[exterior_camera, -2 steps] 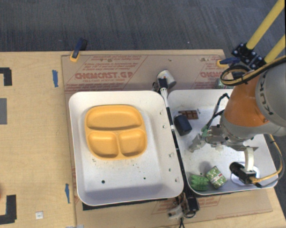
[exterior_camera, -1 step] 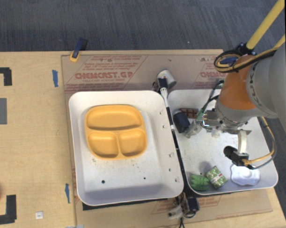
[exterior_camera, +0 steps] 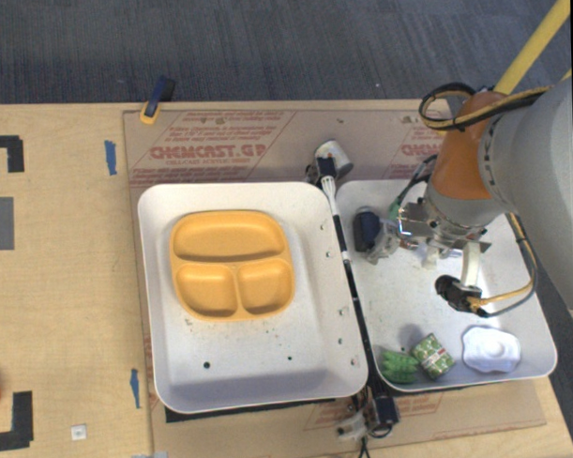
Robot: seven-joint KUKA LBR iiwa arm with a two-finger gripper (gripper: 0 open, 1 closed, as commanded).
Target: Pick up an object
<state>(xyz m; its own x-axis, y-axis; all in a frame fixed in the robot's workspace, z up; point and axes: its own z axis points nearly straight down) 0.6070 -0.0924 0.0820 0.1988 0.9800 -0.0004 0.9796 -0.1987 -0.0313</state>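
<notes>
Over the far half of the right bin, seen from above at a slant, my grey arm with its orange band reaches in from the view's right and ends at my fingers. My own wrist hides them from this camera, so I cannot tell how far apart they stand, and nothing shows between them.

Closest to me is a small dark blue object. It lies just beside me toward the view's left, close to the wall this bin shares with its neighbour. Its long axis runs roughly from the bin's far side to its near side, so I judge a grasp would have to close across its narrow width. It may be touching that wall; the view is too small to say. That wall is what stands in the way, since it leaves little room on that side of the object.

Well apart from me, along the bin's near edge, lie a green leafy piece and a green and white packet just beside it. A white lump sits near the bin's near right corner. Bare white floor lies between these three and me.

Beyond the shared wall, the left bin holds an orange divided tray, well out of my way. Both bins rest on the tan counter.
</notes>
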